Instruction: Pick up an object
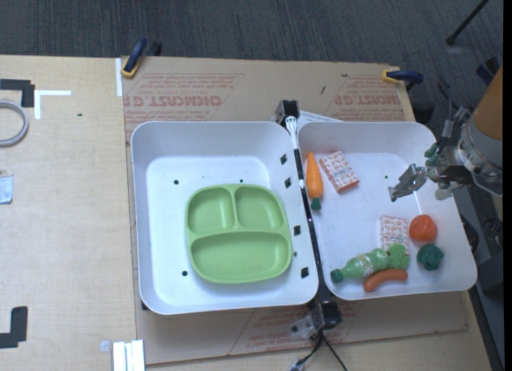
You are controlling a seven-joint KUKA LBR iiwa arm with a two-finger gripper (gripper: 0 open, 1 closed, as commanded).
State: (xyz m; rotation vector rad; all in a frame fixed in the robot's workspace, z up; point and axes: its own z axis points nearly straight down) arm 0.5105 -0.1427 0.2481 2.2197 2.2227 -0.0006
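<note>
The open, empty gripper is seen just above the orange ball, so it should be lowered straight down and closed gently around it.

Gripper hangs over right bin, fingers parted, nothing between them. Orange ball just below it; carrot far left; green plate beyond, in left bin.

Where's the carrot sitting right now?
The carrot lies in the right bin, against its left wall beside the divider, just left of the upper patterned packet.
</note>
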